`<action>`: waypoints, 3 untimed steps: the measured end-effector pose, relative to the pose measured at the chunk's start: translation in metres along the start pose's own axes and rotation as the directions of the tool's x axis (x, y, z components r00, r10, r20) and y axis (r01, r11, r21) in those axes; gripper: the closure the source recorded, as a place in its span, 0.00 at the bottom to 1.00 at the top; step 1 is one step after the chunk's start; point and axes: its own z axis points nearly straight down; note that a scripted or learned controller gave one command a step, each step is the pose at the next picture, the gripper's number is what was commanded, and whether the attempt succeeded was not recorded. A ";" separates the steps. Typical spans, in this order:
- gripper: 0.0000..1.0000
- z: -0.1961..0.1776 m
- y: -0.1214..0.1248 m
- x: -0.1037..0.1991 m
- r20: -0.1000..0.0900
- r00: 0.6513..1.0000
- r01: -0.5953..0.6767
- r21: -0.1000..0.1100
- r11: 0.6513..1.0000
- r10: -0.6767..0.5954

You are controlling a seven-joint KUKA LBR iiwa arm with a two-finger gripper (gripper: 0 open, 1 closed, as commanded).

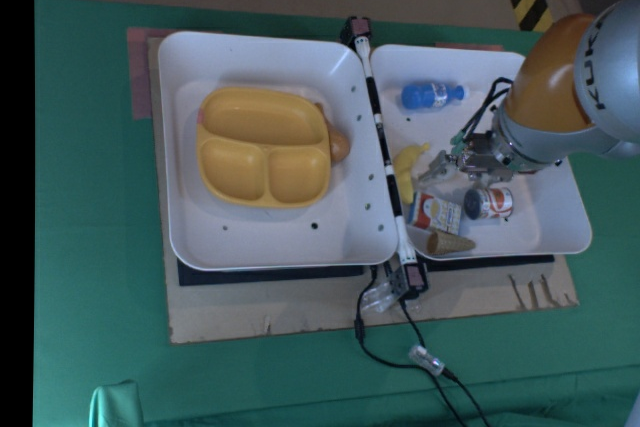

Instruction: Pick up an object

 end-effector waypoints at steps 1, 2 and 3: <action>1.00 -0.014 0.003 -0.004 0.006 1.000 -0.009 -0.013 1.000 0.009; 0.00 -0.014 0.003 -0.004 0.005 1.000 -0.009 -0.012 1.000 0.009; 0.00 0.001 0.048 0.010 -0.002 1.000 0.001 0.008 1.000 -0.001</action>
